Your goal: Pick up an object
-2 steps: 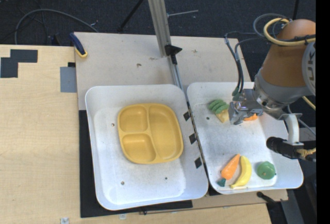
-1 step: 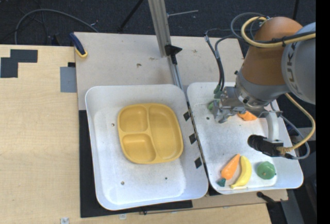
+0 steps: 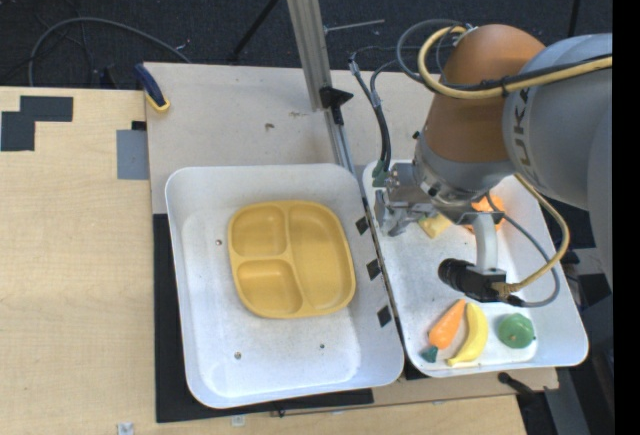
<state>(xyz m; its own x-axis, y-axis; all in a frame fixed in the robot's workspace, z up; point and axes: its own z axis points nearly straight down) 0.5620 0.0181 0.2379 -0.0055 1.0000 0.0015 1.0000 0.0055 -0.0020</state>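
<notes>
My gripper [image 3: 398, 211] hangs low over the upper left part of the right bin [image 3: 420, 273], close to the wall between the two bins. A small yellow piece [image 3: 434, 226] lies just to its right, and an orange piece [image 3: 487, 206] shows partly under the wrist. At the front of this bin lie an orange carrot [image 3: 447, 323], a yellow banana [image 3: 470, 335] and a green round fruit [image 3: 516, 330], side by side. The arm hides the back of the bin.
In the middle of the left bin [image 3: 200, 323] rests a yellow divided plate [image 3: 291, 258]. A metal post [image 3: 310, 43] stands behind the bins. A small teal bit [image 3: 428, 354] lies by the carrot's tip.
</notes>
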